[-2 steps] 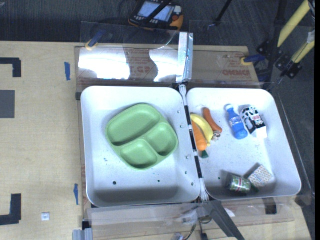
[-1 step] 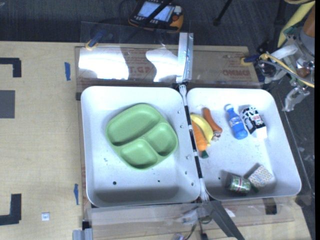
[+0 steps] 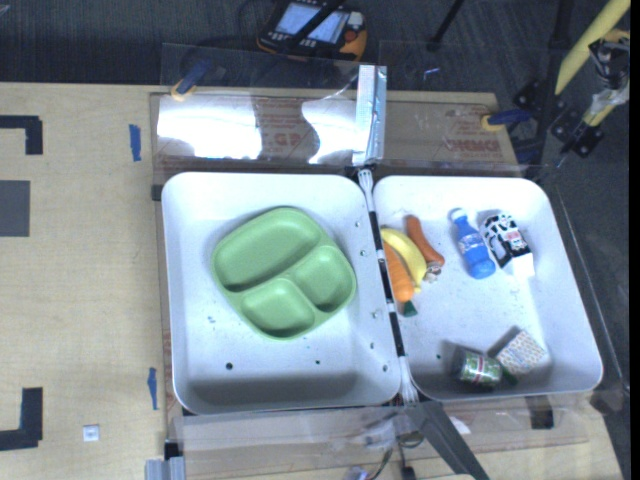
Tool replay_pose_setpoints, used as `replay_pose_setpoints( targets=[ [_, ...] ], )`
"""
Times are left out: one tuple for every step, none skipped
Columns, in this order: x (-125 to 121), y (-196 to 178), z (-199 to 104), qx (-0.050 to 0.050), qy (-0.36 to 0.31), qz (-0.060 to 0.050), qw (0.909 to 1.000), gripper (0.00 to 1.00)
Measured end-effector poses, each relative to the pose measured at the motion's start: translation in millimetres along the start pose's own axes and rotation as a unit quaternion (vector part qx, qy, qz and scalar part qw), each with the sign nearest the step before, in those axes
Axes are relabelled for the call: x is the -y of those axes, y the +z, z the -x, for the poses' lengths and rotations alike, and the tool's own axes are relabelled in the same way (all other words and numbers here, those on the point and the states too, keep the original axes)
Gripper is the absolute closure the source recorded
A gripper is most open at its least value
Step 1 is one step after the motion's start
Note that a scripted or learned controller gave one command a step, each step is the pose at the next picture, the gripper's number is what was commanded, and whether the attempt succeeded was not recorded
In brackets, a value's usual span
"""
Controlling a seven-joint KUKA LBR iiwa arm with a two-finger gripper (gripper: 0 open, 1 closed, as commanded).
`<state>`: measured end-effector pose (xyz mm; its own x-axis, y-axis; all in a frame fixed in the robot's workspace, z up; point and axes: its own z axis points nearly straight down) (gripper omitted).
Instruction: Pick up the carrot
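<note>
Two white bins (image 3: 190,368) sit on our wooden bench. From above, we find the carrot (image 3: 400,271) at nine o'clock in the right bin, touching a banana (image 3: 402,248), unlifted; we judge the whole pick remains.

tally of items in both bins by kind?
Plate: 1
Carrot: 1
Banana: 1
Sausage: 1
Bottle: 1
Carton: 1
Can: 1
Packet: 1
Total: 8
</note>
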<state>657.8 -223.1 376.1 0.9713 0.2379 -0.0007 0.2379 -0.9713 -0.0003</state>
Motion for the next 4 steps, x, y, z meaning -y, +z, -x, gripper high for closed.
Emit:
replay_pose_setpoints(
  targets=[
    [2,-10,-2,0.000,-0.003,0.000,1.0000,1.00],
    [3,-20,-4,0.000,-0.005,0.001,1.0000,1.00],
    [7,-19,32,0.001,0.019,-0.001,0.9998,1.00],
    [10,82,38,0.000,-0.078,-0.001,0.9969,1.00]
  ],
)
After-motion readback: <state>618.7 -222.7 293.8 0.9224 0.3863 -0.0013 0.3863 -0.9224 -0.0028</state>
